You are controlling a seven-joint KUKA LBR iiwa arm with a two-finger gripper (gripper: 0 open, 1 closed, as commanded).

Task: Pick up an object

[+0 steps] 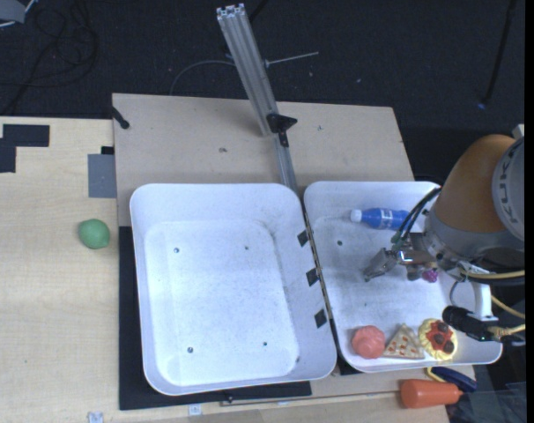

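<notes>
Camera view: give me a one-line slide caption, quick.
End effector hovers in the right bin near a blue bottle; red ball and pizza slice lie by its front edge.

The arm (483, 192) comes in cut off at the right edge, and its bulk covers the far right corner of the right bin (373, 192), with the blue bottle (379, 217) slipping partly behind a cable at its right end. Down at the gripper (386, 265), things are too small and dark to read, and a small purple thing (431, 275) beside it is too tiny to name. At the near right, the orange object (430, 393) trails into shadow.
</notes>
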